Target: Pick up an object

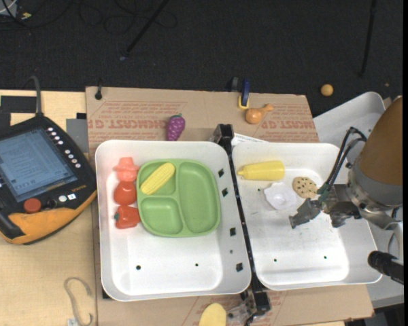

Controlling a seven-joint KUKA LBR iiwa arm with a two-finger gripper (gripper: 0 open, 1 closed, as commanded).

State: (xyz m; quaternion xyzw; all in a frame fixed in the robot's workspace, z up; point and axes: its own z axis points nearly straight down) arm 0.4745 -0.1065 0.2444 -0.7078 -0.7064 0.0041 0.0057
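Gripper [317,212], one cookie [304,186], two bins [163,277]

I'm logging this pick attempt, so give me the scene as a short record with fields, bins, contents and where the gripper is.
left bin: green divided tray with corn cob; red toys beside tray
right bin: yellow bottle, cookie, white cup
gripper: over right bin, near cookie, nothing seen between fingers
outside bins: purple grapes, orange pear
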